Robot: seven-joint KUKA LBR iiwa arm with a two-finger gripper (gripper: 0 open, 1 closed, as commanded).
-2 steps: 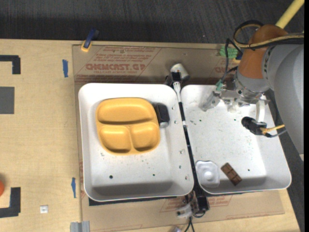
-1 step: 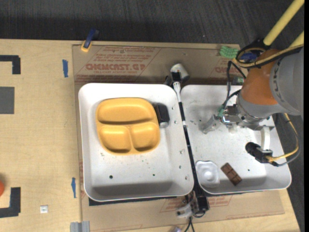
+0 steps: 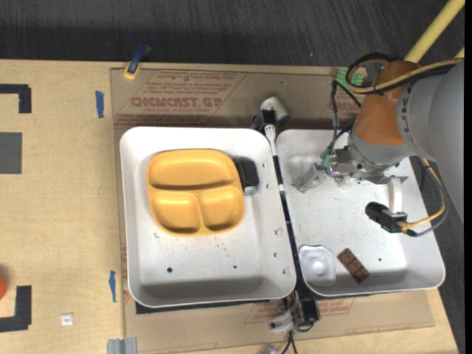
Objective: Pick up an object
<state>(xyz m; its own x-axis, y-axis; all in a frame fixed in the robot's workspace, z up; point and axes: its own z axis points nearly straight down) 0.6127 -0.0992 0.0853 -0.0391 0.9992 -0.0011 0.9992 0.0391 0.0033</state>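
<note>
Pick not yet done: nothing seen held. Arm point(image 3: 413, 116) low over right bin point(image 3: 424, 260), tool point(image 3: 335, 167) near bin's upper left; jaw spread cannot tell. Candidates in right bin: brown block point(image 3: 353, 265) and clear cup point(image 3: 316, 263) at front edge, well apart from tool. Yellow tray point(image 3: 195, 190) and black piece point(image 3: 247, 174) in left bin point(image 3: 147, 271).

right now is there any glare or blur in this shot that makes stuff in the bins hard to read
In the camera view, focus is fairly even and the yellow divided tray in the left bin reads sharp, with soft highlights. The right bin floor is bright, so the clear cup nearly washes out against it. The brown block stays distinct. The pincer is small and slightly soft, with its shadow beneath.
</note>
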